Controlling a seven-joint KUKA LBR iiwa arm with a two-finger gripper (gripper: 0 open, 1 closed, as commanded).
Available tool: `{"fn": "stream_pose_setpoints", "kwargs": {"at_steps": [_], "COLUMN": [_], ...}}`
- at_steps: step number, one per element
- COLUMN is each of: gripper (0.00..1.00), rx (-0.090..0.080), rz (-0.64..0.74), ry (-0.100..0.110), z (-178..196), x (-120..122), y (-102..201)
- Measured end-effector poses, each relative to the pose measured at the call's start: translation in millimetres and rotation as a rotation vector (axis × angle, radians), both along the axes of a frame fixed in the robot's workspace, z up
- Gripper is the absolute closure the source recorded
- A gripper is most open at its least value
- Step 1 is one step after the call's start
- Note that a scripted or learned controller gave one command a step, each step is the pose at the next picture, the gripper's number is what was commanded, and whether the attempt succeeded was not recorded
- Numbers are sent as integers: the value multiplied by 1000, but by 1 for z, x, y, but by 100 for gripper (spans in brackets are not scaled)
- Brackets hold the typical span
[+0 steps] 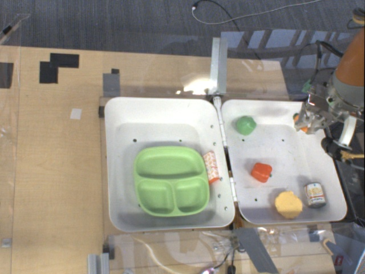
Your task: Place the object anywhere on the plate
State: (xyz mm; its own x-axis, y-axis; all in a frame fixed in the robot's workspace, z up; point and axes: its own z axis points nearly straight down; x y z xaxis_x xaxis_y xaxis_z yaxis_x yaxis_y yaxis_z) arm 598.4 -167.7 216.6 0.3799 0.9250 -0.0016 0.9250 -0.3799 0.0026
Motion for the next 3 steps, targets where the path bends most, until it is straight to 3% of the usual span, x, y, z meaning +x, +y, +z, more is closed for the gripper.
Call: {"fn": "stream_pose_setpoints", "kwargs": {"at_steps": [1,2,3], "gripper": [100,100,100], "rx": [5,1,4], "rz": [15,-149,-112], "ry": [15,25,18], "z": [-63,-35,-36], "x": [28,66,56], "y": [70,138,232]}}
